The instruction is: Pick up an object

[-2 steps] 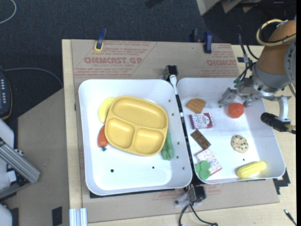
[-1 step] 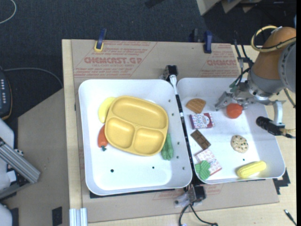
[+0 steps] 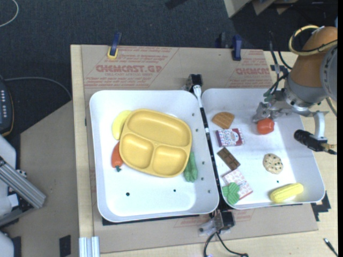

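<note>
The bench carries two white bins side by side, and I'll place everything from the yellow divided tray, which fills most of the left bin. A yellow piece pokes out from under the tray's upper left edge, an orange-red piece from its left edge, and a green leafy piece from its right edge. The right bin lies right of the tray, and the arm reaches into its far corner. There the hand sits just above a small red object; whether it is open or closed on it, I cannot tell. Nearer the tray lie a tan wedge, a red-and-white packet, a brown bar and a green-and-white packet. Further right are a cookie and a yellow corn cob
</note>
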Tool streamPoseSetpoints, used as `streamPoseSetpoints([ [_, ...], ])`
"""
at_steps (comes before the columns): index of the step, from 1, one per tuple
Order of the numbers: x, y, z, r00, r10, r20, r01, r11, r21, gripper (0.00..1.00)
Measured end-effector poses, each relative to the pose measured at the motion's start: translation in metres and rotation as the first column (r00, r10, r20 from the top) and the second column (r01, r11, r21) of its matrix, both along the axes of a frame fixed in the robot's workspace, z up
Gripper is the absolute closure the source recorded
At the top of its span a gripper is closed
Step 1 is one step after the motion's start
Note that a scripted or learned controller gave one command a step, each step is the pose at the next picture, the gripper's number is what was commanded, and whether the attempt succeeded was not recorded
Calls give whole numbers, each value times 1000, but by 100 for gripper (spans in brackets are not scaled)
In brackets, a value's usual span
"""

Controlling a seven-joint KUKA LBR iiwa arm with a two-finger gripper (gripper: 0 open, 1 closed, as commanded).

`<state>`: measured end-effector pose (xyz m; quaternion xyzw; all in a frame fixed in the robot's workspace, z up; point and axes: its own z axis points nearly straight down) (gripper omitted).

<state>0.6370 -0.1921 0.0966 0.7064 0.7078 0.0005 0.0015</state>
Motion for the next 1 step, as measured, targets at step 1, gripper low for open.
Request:
streamPoseSetpoints([
  [1, 1, -10, 55, 1000, -2, 5, 2, 1000, -2, 100],
])
